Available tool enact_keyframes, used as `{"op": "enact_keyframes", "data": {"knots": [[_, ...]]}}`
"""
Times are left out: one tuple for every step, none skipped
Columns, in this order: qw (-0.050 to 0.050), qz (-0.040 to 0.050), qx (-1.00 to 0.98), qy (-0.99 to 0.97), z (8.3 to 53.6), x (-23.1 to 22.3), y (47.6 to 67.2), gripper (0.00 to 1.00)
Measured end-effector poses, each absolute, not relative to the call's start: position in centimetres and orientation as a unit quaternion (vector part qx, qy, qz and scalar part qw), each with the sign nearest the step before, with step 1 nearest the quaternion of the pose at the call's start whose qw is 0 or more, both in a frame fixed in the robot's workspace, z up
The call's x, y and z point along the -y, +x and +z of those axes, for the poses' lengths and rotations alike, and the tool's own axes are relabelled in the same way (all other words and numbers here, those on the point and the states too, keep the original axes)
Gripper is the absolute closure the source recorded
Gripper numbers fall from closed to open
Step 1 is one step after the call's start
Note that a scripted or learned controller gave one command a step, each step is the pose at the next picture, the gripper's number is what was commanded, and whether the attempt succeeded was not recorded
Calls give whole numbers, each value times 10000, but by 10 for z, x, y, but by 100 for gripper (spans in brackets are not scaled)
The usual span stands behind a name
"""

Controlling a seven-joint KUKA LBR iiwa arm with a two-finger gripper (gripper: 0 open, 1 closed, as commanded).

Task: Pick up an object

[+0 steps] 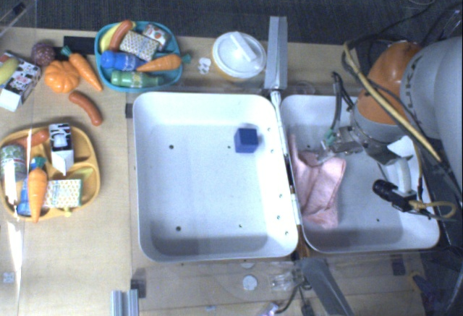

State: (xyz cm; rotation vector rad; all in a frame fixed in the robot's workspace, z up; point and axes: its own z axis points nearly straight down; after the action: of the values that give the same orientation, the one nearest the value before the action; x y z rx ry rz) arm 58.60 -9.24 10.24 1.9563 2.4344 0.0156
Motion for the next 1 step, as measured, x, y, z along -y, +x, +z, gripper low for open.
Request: {"op": "enact_keyframes", "data": {"knots": [[34, 14, -8494, 5278, 186, 72, 652, 100]]}}
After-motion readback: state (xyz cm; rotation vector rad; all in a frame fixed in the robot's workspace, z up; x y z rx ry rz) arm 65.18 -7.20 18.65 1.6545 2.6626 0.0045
